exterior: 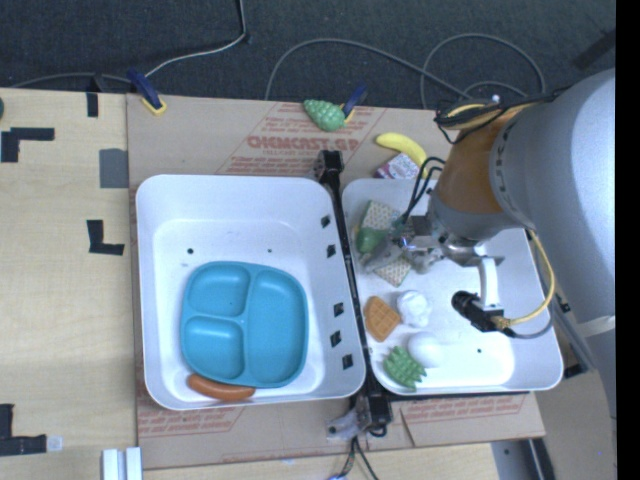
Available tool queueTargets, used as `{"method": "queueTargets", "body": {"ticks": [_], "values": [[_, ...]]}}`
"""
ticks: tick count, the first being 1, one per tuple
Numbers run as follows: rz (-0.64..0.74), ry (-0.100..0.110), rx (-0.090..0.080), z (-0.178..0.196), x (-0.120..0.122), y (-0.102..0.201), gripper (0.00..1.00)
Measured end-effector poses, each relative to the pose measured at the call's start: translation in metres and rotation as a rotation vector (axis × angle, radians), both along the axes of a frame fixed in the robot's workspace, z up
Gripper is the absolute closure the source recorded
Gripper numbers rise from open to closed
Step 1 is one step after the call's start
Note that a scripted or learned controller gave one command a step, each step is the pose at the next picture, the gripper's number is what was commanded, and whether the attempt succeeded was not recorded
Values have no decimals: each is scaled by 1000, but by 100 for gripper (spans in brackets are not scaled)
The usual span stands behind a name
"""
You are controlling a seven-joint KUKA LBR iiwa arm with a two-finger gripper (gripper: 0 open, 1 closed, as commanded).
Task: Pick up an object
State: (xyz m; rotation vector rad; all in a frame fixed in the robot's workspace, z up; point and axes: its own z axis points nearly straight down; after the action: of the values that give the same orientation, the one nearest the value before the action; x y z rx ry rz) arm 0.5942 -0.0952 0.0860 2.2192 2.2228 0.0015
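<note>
My gripper (pixel 407 244) is low in the upper left part of the right bin (pixel 520 368). It sits among a tan gridded piece (pixel 378 215), a dark green item (pixel 370 240) and a second gridded piece (pixel 393 267). The arm's grey body and orange band (pixel 470 173) hide its tip. Closer to the front of the bin lie an orange waffle-like round (pixel 381 318), a white lump (pixel 413 307), a white egg shape (pixel 426 349) and a green spiky item (pixel 404 367).
The left bin (pixel 160 208) holds a blue divided plate (pixel 243 323) and an orange sausage shape (pixel 221 388). On the cardboard behind the bins lie a banana (pixel 402 146), a green item (pixel 325 114) and a small packet (pixel 400 170). A black divider (pixel 345 268) runs between the bins.
</note>
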Motion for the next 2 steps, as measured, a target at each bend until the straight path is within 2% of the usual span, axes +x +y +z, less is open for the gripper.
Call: {"method": "queueTargets", "body": {"ticks": [1,2], "values": [[1,-2,0,10,0,0,100],[1,-2,0,9,0,0,0]]}}
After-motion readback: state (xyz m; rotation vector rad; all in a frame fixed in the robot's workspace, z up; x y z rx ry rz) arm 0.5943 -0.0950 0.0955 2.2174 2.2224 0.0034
